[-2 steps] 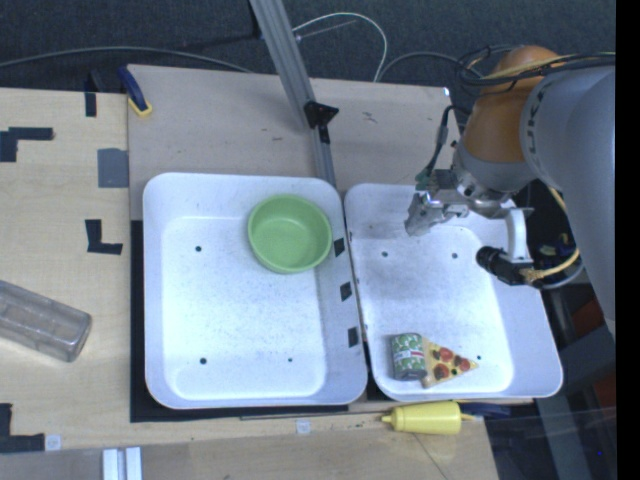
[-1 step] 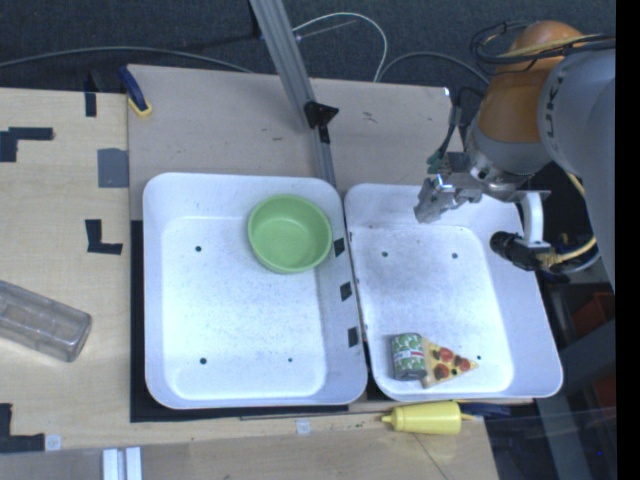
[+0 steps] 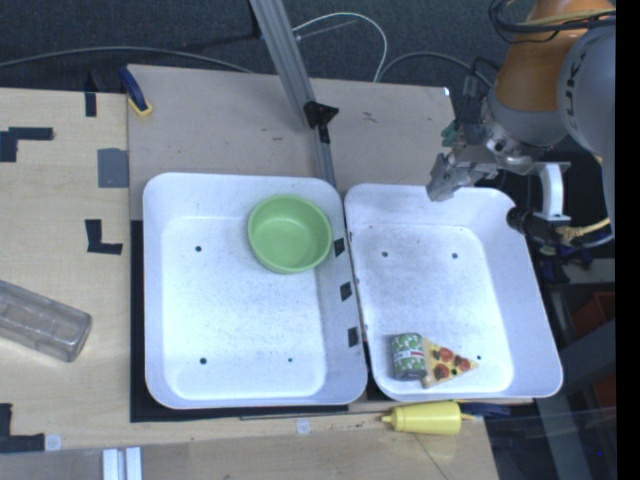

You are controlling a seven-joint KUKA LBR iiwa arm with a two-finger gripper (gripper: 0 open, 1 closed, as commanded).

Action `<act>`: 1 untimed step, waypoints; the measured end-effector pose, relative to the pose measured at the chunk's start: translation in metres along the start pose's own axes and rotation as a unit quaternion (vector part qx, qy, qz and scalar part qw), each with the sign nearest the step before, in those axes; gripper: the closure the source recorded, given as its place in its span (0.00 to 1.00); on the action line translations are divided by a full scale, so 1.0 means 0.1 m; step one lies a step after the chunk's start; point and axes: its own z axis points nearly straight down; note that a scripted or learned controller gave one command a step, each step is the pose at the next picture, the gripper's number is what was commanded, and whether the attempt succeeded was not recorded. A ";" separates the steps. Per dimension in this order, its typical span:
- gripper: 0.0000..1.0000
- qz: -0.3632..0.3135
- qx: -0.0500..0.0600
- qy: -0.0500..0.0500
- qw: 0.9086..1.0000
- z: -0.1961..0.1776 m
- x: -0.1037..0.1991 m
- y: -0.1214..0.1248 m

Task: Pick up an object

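My gripper (image 3: 441, 186) hangs over the far rim of the right bin (image 3: 520, 268), near its back edge, with nothing between its fingers. At the near side of that bin lie a small green can (image 3: 407, 355) and, touching it on the right, a toy pizza slice (image 3: 447, 362). A green bowl (image 3: 290, 232) sits upright in the back right part of the left bin (image 3: 180, 298). The gripper is well apart from all of these objects.
A yellow mustard bottle (image 3: 427, 418) lies on the bench just in front of the right bin. A clear plastic container (image 3: 38, 320) lies at the far left. A grey metal pole (image 3: 290, 68) slants up from between the bins. Cables run along the right.
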 end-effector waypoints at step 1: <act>1.00 -0.002 0.003 0.001 1.000 0.12 0.49 -0.07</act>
